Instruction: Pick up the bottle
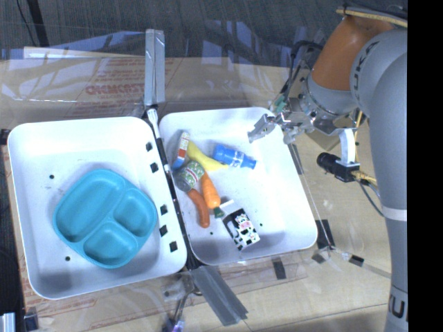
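2 white bins sit side by side on the bench. Inside the right bin (294, 206) the blue bottle (233, 157) lies on its side toward the far end, touching a yellow banana (199, 158). Nearer lie an orange carrot (210, 190), a green can (187, 176) and a black-and-white cow toy (242, 229). The left bin (41, 144) holds a blue divided tray (105, 217). The gripper (266, 126) hangs over the right bin's far right corner, apart from the bottle, fingers spread with nothing between them.
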`<state>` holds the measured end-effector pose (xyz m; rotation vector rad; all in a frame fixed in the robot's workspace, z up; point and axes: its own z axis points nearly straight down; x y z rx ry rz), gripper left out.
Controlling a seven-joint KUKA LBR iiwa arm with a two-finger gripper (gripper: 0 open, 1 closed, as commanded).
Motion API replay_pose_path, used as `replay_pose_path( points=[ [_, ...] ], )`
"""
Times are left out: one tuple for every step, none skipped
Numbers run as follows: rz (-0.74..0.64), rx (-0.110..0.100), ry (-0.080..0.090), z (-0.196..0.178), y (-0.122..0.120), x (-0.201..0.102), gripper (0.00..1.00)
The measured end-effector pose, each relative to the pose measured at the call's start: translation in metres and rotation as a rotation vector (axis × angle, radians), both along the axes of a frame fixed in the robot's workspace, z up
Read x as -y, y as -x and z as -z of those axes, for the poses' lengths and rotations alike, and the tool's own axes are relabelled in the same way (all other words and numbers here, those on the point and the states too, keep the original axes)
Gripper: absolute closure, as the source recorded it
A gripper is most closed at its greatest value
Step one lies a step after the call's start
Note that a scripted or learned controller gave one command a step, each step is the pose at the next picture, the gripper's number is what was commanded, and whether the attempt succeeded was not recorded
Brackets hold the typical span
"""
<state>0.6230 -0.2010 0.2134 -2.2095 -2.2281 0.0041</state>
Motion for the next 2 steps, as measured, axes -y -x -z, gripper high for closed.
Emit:
replay_pose_path(
  points=[
    [-0.098,0.009,0.002,0.108,-0.012,0.007,0.0],
    [-0.275,0.001,-0.001,0.122,0.032,-0.087,0.0]
  ],
)
